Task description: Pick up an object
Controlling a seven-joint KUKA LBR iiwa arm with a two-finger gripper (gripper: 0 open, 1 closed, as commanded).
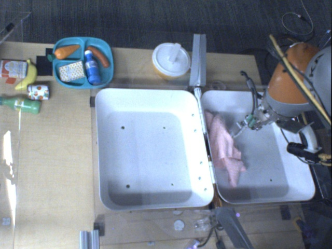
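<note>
Just 1 pink cloth (224, 147), 2 bins (145, 149).

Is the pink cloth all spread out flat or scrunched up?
Scrunched up. The pink cloth lies bunched in folds along the left side of the right bin, not flat.

Pink cloth (224, 148) soft, crumpled; white bins (147, 149) smooth matt plastic; bench (46, 165) pale wood.

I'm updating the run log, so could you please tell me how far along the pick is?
Done: the arm has reached into the right bin, with the tool low beside the pink cloth. In hand: nothing visibly; the cloth lies crumpled on the bin floor against the left wall. Left: grasping and lifting it.
</note>
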